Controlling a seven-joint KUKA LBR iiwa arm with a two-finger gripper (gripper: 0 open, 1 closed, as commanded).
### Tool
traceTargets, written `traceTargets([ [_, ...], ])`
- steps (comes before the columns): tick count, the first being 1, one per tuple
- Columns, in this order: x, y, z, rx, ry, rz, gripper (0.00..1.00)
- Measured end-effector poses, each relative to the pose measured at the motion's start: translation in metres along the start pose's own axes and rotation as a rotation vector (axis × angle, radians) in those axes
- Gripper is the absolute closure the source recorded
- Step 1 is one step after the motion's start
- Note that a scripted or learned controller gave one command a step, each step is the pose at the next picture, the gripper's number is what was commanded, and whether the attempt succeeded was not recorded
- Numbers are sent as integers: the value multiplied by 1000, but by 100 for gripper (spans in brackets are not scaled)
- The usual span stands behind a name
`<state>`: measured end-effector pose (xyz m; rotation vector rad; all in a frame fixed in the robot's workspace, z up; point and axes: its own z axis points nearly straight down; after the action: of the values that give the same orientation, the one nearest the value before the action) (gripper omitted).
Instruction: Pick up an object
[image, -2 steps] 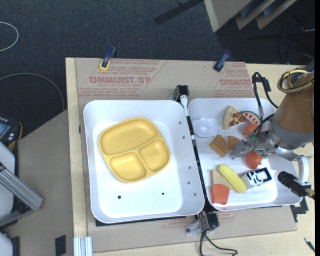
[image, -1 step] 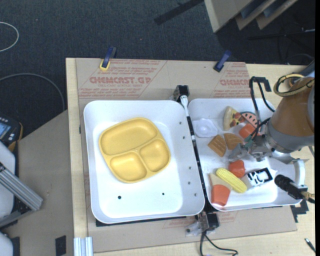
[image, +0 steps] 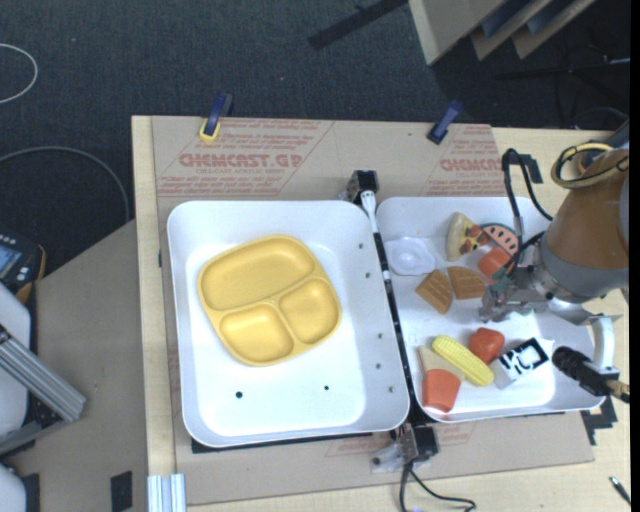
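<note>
The right bin (image: 570, 395) holds several toy foods. A pizza slice (image: 463, 236) lies at the back beside a clear round lid (image: 407, 254). Two brown bread pieces (image: 450, 287) sit in the middle. A yellow corn cob (image: 462, 360), a red tomato (image: 487, 343) and an orange-red cup (image: 441, 389) lie near the front. A black-and-white block (image: 522, 358) rests at the front right. My gripper (image: 506, 298) hangs low over the right bin, just right of the bread pieces, with a small orange-red piece (image: 493, 262) right behind it.
The left bin (image: 190, 300) carries a yellow divided plate (image: 268, 298). The grey arm with its orange band (image: 590, 235) covers the right bin's right side. Black cables (image: 520, 190) loop over its back edge. Clamps sit on the board's far edge.
</note>
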<state>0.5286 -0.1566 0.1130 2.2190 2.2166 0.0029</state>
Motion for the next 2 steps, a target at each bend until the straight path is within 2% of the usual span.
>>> traceTargets([
  [2, 1, 2, -87, -1, 0, -3, 100],
])
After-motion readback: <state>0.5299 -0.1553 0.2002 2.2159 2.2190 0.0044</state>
